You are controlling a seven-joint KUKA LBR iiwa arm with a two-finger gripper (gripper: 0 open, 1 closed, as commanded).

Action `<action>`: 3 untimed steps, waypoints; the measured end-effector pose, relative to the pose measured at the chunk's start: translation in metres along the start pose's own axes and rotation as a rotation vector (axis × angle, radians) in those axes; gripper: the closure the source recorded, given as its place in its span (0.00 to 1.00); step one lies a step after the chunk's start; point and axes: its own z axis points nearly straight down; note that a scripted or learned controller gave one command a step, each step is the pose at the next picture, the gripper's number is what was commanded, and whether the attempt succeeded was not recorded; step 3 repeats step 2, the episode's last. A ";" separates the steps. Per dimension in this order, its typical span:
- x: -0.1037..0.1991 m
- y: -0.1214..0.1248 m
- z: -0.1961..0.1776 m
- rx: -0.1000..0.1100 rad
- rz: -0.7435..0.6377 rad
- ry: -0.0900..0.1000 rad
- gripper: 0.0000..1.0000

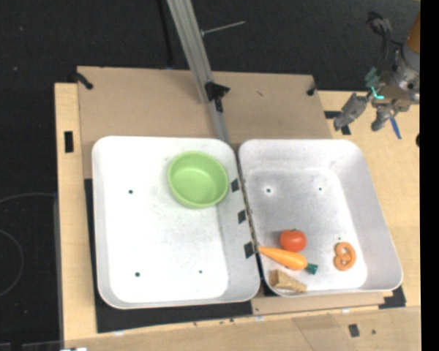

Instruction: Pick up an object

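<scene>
Gripper up past the right bin's far corner, fingers spread, nothing between; tomato, carrot well below.

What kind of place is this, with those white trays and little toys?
Probably a robot test bench in a lab. Two shallow white bins sit side by side on a bare board, holding a green plastic bowl and toy food such as a red tomato, while a two-finger gripper hangs nearby.
</scene>
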 end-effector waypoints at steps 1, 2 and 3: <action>0.001 0.001 0.063 0.005 0.001 0.002 0.00; -0.003 0.009 0.120 0.004 -0.003 0.002 0.00; -0.003 0.009 0.120 0.004 -0.003 0.002 0.00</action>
